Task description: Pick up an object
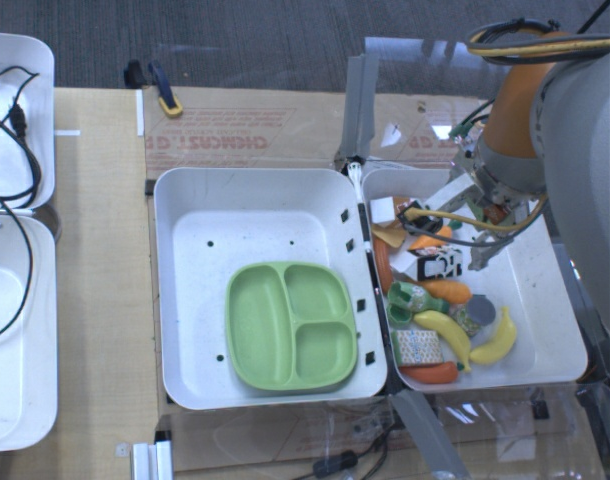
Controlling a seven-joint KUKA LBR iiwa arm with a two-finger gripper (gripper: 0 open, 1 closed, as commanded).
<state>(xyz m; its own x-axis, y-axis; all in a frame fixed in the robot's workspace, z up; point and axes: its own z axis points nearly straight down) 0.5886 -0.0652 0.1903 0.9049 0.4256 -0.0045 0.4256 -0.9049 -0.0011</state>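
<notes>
The right bin [560, 298] holds a pile of toy food. Among it are two yellow bananas [441, 327] [499, 339], an orange carrot [446, 291], a green piece [409, 297], a grey round piece [478, 314], a black-and-white block [440, 265] and a patterned box [417, 347]. My gripper [472, 220] hangs low over the back of this bin, just above the orange pieces [422, 240] and the black-and-white block. Cables and the wrist hide its tip. I see nothing held in it.
The left bin [185, 268] holds a green divided plate [290, 325]. The grey arm with its orange band [525, 98] covers the back right corner of the right bin. A white card [382, 210] lies by the divider between the bins.
</notes>
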